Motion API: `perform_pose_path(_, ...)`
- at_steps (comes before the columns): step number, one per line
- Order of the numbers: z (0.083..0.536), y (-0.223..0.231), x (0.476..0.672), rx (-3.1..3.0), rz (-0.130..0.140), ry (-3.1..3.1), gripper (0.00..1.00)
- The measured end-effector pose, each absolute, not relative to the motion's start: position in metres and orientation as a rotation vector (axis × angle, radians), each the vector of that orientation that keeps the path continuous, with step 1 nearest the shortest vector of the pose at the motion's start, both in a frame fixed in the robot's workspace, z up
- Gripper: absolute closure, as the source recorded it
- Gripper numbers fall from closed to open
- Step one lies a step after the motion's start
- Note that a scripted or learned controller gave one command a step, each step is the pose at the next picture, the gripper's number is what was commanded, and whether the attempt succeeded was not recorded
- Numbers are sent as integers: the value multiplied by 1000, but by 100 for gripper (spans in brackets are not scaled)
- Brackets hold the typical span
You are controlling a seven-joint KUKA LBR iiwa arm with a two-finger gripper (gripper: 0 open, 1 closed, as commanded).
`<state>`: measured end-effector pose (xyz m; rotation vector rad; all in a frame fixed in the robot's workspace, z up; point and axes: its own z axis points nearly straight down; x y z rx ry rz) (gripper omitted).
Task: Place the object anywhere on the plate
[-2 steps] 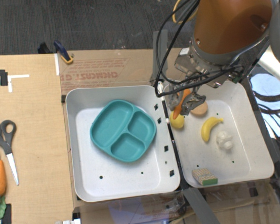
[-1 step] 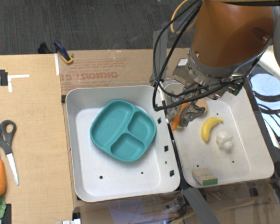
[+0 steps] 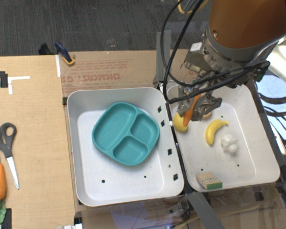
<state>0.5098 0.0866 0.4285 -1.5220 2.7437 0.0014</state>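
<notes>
Fingers point(image 3: 195, 108) closed on an orange carrot point(image 3: 189, 114) above the right bin's point(image 3: 260, 143) far-left corner, beside a lemon point(image 3: 180, 125), well right of the teal plate point(image 3: 126, 133) in the left bin point(image 3: 82, 154).

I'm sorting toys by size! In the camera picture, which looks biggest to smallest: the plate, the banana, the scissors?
1. Plate, clearly the biggest.
2. Scissors.
3. Banana, the smallest, though it is curved, so it is closer to the scissors than it seems.

Dark carpet floor point(image 3: 79, 18), pale wooden benchtop point(image 3: 29, 143), brown cardboard sheet point(image 3: 106, 72)
</notes>
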Motion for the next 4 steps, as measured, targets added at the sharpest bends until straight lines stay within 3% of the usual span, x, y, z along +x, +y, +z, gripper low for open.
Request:
perform_pose_path(1,454,131,507,-1572,1,2715,100)
perform_pose_path(2,454,131,507,-1570,2,2716,0)
perform_pose_path(3,463,130,509,-1562,3,2716,100)
perform_pose_path(4,457,43,542,-1588,0,2706,100)
